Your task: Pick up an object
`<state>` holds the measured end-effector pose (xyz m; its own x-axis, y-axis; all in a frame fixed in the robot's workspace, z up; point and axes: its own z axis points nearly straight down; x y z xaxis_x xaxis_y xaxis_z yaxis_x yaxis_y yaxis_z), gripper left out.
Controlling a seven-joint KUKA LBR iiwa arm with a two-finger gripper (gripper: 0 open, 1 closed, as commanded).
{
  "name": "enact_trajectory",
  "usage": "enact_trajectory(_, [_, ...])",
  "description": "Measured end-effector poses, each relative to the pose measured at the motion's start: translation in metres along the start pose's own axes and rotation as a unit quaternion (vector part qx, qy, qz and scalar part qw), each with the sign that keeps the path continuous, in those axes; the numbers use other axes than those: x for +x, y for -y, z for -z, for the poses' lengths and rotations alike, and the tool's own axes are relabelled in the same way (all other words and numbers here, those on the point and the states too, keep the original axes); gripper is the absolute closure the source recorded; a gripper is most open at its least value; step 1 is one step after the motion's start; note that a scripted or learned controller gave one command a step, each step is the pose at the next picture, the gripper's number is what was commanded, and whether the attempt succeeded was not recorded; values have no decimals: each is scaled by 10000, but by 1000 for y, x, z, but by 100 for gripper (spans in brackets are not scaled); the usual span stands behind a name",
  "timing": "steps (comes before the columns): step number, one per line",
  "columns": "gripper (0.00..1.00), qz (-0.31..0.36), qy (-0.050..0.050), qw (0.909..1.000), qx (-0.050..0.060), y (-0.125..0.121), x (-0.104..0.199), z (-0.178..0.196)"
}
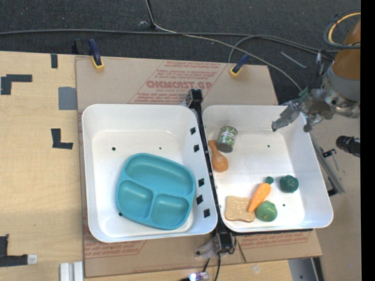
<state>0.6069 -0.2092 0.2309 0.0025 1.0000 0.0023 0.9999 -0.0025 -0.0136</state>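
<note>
L bin (94, 157) held a blue divided plate (155, 191). R bin (313, 174) held, approx. by size: toast (239, 209), carrot (259, 196), drumstick (217, 157), can (227, 138), green apple (266, 211), small green veg (288, 184). Gripper (293, 120) hung over R bin's far-right corner, fingers spread wide, nothing between them.

Two white bins sit side by side on a cardboard sheet (176, 81) with red print, which lies on a wooden bench (35, 157). The left bin (94, 122) and the right bin (310, 168) touch along a black divider (202, 157) between them. Two clamps with blue handles, one at the left (94, 54) and one at the right (237, 68), grip the sheet's far edge. Black cables (176, 31) trail across the dark floor (234, 4) beyond. Black tape marks (58, 138) dot the bench.
</note>
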Motion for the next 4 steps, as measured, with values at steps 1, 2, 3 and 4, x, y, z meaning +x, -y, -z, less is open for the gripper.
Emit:
enact_trajectory(1, [0,18,14,10000,-61,-3,1,8])
enact_trajectory(2, [0,24,8,10000,-34,-6,6,-56])
enact_trajectory(3, [0,24,10,10000,-39,-9,9,-101])
enact_trajectory(4, [0,25,27,10000,-75,-10,10,-147])
